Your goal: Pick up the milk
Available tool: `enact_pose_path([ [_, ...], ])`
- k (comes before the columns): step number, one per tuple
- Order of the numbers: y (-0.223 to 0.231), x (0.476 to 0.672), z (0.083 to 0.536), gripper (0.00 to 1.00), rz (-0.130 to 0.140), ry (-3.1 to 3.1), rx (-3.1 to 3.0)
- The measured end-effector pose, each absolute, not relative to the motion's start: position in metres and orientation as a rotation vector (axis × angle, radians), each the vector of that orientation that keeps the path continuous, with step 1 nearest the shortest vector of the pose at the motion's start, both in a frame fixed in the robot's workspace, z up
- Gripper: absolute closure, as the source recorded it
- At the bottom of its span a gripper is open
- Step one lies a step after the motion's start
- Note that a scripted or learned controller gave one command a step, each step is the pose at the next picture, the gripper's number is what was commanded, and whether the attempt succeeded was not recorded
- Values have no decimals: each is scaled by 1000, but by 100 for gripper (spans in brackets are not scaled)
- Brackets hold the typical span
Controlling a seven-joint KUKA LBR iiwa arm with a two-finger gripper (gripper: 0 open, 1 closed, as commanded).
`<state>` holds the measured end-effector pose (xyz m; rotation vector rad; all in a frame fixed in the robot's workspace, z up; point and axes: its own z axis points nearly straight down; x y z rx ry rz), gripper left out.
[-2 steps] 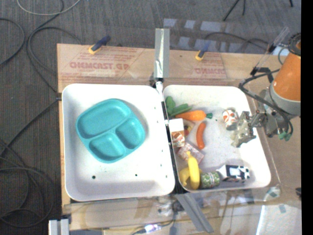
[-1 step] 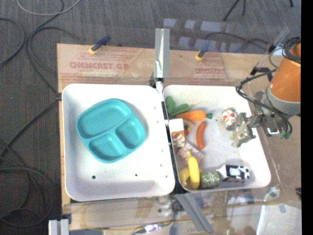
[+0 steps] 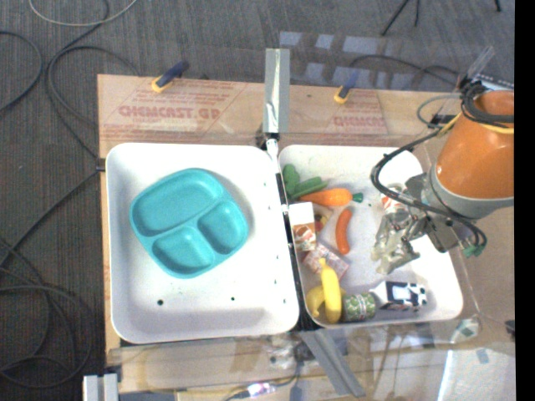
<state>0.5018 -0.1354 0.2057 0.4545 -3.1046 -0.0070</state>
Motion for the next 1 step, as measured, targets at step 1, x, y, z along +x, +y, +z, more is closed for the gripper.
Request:
enact_pose_path([
  [1, -64, 491, 214, 100, -8, -3061, 686],
])
